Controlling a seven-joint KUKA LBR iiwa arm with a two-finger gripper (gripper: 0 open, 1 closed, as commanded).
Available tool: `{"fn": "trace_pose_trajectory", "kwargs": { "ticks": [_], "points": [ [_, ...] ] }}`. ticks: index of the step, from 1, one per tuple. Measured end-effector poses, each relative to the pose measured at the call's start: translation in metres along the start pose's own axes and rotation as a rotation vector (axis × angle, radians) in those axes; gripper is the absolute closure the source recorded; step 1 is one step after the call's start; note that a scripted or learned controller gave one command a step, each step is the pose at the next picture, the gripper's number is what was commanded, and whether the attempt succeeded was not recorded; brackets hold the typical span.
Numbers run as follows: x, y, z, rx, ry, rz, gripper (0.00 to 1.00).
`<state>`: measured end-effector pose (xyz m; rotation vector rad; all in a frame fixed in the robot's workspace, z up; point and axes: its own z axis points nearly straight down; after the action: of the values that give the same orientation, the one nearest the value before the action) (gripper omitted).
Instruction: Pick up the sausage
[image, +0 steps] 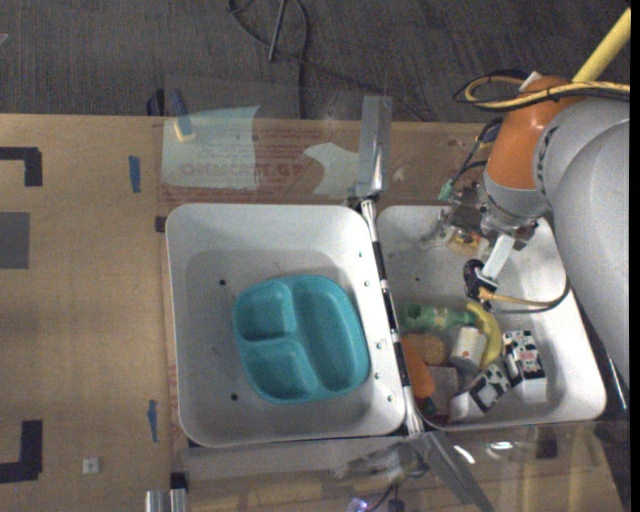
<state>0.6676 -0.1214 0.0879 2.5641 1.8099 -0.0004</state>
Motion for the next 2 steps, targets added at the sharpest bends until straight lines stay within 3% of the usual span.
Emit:
{"fn": "trace_pose_trajectory", "kwargs": {
  "ticks": [1, 2],
  "points": [
    [-0.073, 0.026, 0.001, 0.018, 0.008, 0.127, 0.00],
    [-0.080, 0.029, -0.040, 0.000, 0.001, 0.167, 0.00]
  ]
}}
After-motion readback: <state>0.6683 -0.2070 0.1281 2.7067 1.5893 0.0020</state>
